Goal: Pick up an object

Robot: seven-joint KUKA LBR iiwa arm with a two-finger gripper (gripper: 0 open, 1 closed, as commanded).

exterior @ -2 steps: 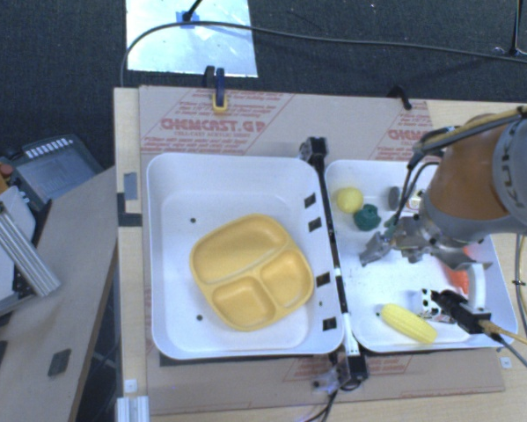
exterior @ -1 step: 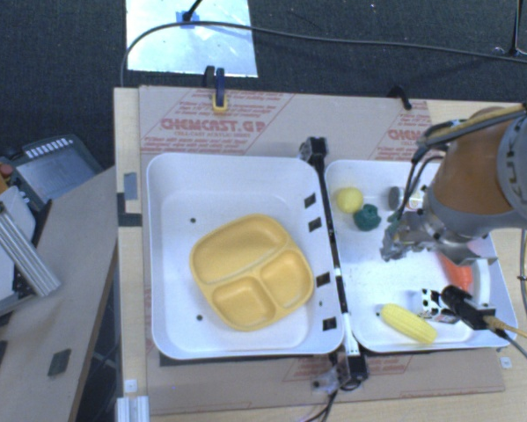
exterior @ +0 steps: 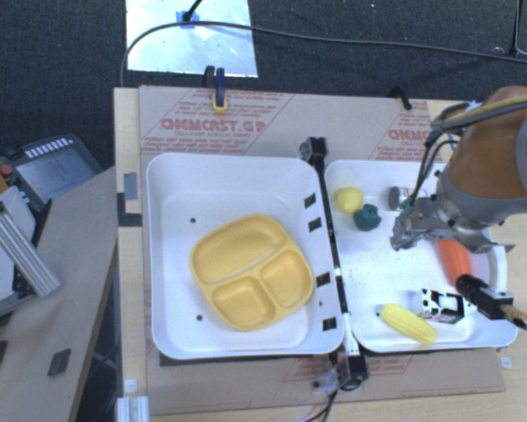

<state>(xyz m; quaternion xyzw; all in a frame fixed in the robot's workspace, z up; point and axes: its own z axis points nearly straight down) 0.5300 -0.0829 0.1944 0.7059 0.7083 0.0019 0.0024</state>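
1. The bench (exterior: 245, 117) carries two shallow white bins side by side, their inner walls touching along a black clipped seam.
2. The left bin (exterior: 171, 183) holds a yellow divided tray (exterior: 250, 271), tilted, with bare white floor around all its sides.
3. The arm (exterior: 492, 161) reaches in from the right over the right bin (exterior: 369, 328).
4. The gripper (exterior: 410, 232) hangs above the bin's middle; whether its jaws are apart or together I cannot tell.
5. An orange carrot (exterior: 454, 255) lies just right of the gripper.
6. A yellow corn cob (exterior: 408, 323) lies near the front wall, beside a black-and-white block (exterior: 440, 304).
7. A yellow ball (exterior: 348, 200) and a green piece (exterior: 366, 218) touch near the seam wall.
8. Open floor lies between these and the corn.
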